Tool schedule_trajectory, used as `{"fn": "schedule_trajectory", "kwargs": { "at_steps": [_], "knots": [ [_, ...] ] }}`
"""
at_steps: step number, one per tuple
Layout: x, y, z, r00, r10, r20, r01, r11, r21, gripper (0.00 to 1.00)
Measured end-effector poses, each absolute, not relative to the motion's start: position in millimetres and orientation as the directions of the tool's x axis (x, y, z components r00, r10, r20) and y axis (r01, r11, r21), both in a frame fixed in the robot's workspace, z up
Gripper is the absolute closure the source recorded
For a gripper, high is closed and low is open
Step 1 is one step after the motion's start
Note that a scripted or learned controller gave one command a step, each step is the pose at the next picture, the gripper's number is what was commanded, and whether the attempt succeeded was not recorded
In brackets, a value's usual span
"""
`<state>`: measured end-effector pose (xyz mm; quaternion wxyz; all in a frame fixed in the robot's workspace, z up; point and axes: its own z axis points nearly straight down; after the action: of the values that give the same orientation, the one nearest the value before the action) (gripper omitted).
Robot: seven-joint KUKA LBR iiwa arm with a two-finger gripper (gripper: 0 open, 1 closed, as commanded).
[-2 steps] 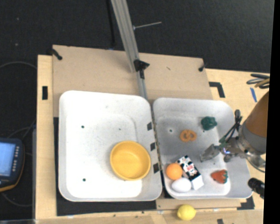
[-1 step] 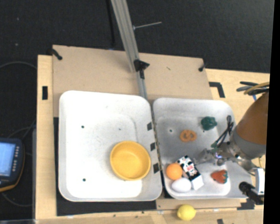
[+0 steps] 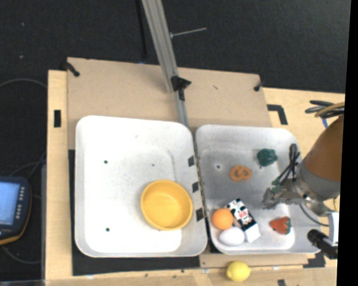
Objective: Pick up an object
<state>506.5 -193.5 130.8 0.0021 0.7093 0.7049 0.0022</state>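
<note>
Bench (image 3: pixel 139 95): tan board carrying two shallow white bins side by side, a slanted metal rail crossing its far edge.

Left bin (image 3: pixel 113 148): holds one item, a yellow bowl (image 3: pixel 166 204), upright, toward its near right corner.

Right bin (image 3: pixel 227 145): holds the candidate objects for picking, most crowded along its near edge, likely because loose items collect against the wall.

Arm (image 3: pixel 325 156): grey with orange band, reaching in over the right edge of the right bin, low above its floor.

Gripper (image 3: pixel 273 197): hangs just inside the bin's right edge, between the green and red items; whether its fingers are apart or together cannot be told, and nothing is visibly between them.

Black-and-white carton (image 3: pixel 242 217): lying tilted at the near edge, touching the orange ball and the white egg.

Orange ball (image 3: pixel 222 219): near left corner.

White egg (image 3: pixel 232 236): against the near wall.

Red strawberry-like item (image 3: pixel 280 225): near right corner, closest to the gripper, so judged the likeliest pick.

Green item (image 3: pixel 265 156): toward the far right corner.

Orange pretzel-like piece (image 3: pixel 241 172): mid-bin.

Lemon (image 3: pixel 238 271): on the bench, outside the bins, at its near edge.
</note>
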Motion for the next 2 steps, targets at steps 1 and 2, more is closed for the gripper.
{"fn": "schedule_trajectory", "kwargs": {
  "at_steps": [1, 2],
  "knots": [
    [503.7, -187.2, 189.5, -0.004, 1.000, -0.002, 1.000, 0.004, 0.008, 1.00],
    [498.4, -195.4, 242.4, -0.004, 1.000, -0.003, 1.000, 0.004, 0.009, 1.00]
  ]
}}
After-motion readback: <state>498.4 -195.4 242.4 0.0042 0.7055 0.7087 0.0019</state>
